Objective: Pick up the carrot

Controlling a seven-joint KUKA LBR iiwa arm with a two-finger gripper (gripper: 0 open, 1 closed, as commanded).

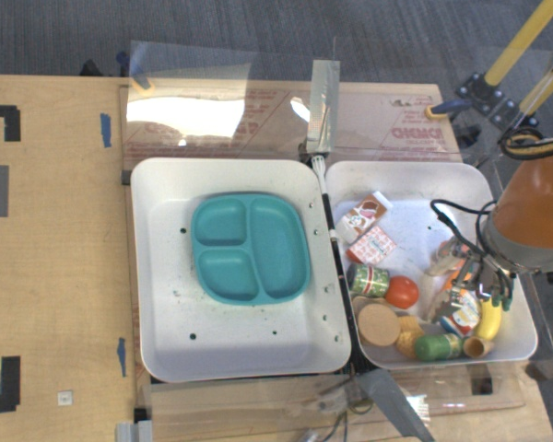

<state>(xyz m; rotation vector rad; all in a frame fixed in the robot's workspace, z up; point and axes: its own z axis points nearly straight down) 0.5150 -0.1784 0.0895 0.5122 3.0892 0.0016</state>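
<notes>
Camera view, near to far. Right bin (pixel 521 339): along its near wall lie a round tan lid (pixel 380 324), a green piece (pixel 436 346) and a yellow banana (pixel 490 316). Above them, the fingers (pixel 463 279) hang low among cluttered toys; their opening cannot be told. A thin orange shape, judged the carrot (pixel 457 272), lies right at them. Farther back sit a tomato (pixel 403 292), a can (pixel 370 280) and cartons (pixel 365 219). Left bin: teal divided plate (pixel 252 248). Risk: crowded neighbours may be gripped instead, or nudge the carrot aside.
</notes>
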